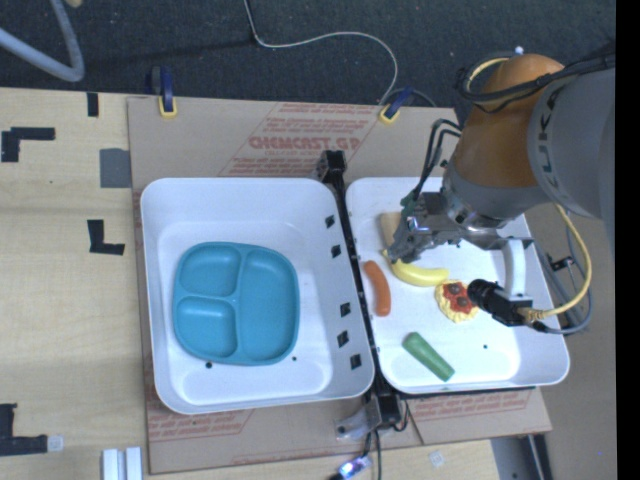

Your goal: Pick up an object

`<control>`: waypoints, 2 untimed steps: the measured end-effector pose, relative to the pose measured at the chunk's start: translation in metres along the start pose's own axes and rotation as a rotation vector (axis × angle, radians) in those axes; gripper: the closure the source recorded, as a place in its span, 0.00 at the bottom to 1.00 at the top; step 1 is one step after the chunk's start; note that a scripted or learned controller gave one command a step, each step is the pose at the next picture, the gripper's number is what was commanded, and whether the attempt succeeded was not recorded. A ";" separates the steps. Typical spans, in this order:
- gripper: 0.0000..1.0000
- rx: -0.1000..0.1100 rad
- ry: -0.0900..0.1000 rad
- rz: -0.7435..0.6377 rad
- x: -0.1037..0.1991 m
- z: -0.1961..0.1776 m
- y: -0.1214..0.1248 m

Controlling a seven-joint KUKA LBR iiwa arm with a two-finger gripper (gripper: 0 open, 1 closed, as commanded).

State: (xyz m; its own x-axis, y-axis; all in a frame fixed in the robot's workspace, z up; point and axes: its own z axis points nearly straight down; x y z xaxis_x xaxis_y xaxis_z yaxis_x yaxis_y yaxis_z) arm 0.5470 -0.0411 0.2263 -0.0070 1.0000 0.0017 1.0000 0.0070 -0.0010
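Observation:
In the right bin (520, 368) lie a yellow banana (420, 274), an orange-red sausage (378, 288), a green block (428, 356), a red and yellow toy (456, 301) and a tan piece (388, 228) partly hidden by the gripper. My gripper (412, 240) hangs low over the bin's upper left part, just above the banana and beside the tan piece. I see nothing between its fingers.
The left bin (160, 218) holds a blue sectioned plate (237, 303). A black divider (345, 268) runs between the bins. The arm's grey and orange body (520, 138) covers the right bin's far right corner.

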 end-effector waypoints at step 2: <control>1.00 -0.001 0.000 0.000 0.099 -0.014 0.039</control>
State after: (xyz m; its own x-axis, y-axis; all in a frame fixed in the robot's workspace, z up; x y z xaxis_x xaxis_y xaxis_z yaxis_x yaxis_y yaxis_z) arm 0.5852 0.0577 0.2400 -0.0070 1.0000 0.0017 1.0000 0.0070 0.0001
